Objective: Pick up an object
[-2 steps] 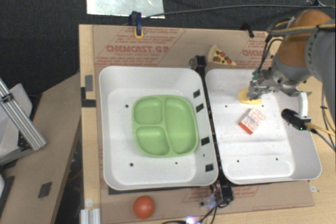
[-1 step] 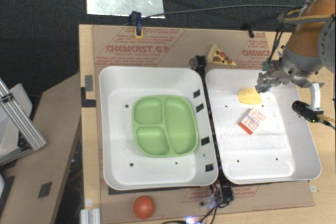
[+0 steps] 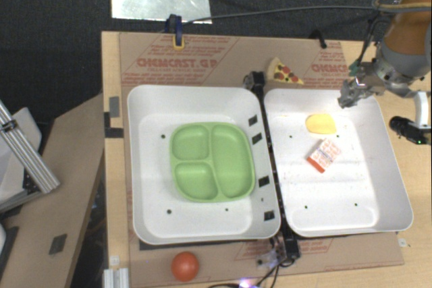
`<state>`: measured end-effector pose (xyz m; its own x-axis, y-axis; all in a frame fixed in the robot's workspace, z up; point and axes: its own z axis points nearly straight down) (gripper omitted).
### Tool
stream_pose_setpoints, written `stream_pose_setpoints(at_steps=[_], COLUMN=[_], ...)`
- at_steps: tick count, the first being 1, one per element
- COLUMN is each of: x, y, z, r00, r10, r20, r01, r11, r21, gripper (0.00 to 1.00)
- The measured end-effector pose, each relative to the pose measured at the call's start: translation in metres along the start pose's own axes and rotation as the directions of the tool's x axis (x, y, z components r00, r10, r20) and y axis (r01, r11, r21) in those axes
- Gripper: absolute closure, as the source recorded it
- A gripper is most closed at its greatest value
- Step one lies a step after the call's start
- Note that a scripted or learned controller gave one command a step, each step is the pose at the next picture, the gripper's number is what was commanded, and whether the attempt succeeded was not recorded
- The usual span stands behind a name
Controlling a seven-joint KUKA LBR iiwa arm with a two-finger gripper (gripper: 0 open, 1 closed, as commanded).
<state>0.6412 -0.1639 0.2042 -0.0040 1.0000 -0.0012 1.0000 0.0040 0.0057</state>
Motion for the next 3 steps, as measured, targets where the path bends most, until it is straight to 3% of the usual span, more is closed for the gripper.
stream_pose_setpoints(at_steps=[1,3], x=[0.058,0.159], y=[-0.008,-0.031], z=[-0.012,0.002], r00=[1.000,1.000], r10=[-0.005,-0.002], r20=[-0.002,-0.002], r01=[0.005,0.002], r11=[1.000,1.000], r21=[0.003,0.006], gripper=[1.00,1.00])
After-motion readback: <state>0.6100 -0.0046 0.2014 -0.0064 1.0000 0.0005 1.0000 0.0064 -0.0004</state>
